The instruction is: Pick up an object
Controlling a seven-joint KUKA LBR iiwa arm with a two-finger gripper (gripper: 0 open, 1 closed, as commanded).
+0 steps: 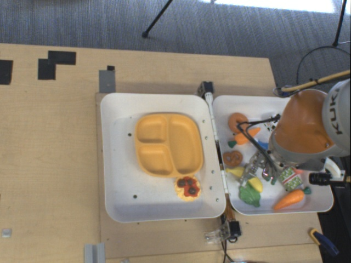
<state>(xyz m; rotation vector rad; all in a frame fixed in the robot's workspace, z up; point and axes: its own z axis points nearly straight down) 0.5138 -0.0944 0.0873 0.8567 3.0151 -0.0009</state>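
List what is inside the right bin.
The right bin holds toy food: a carrot, a green vegetable, a yellow piece, a brown cookie and an orange round piece. The arm covers the bin's right part, hiding anything beneath.

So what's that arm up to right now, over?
End effector low in right bin, among toy food. Nothing seen gripped. Carrot and green vegetable close by. Divided yellow plate in left bin.
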